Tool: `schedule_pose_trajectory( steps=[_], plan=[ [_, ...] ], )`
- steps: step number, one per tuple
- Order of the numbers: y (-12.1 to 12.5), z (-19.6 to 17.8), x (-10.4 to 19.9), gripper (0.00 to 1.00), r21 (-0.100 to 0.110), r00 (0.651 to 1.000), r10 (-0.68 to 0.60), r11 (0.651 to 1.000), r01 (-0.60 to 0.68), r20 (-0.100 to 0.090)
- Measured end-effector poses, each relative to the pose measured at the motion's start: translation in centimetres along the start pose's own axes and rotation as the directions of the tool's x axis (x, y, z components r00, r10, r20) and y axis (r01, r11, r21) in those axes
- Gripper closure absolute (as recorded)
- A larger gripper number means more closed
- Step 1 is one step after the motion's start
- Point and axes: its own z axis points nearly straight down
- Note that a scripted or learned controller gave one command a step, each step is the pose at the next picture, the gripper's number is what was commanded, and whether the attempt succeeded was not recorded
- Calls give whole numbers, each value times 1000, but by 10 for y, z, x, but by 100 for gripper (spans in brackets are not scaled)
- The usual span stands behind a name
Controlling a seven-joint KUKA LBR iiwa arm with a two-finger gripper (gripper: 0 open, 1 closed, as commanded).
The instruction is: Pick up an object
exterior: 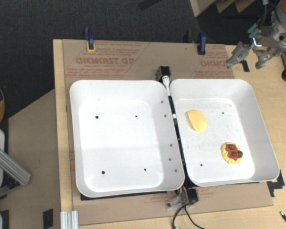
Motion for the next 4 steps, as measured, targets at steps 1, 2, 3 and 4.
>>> schedule_pose_trajectory(
  steps=[1,2,3,4],
  plan=[
    [-3,1,-3,100,17,1000,5,1000,-5,0],
    [-49,1,47,100,27,1000,5,1000,-5,-5],
    [-30,-142,53,100,2,1000,4,1000,-4,0],
    [-4,-8,131,100,34,1000,-1,999,1,-7]
  ],
)
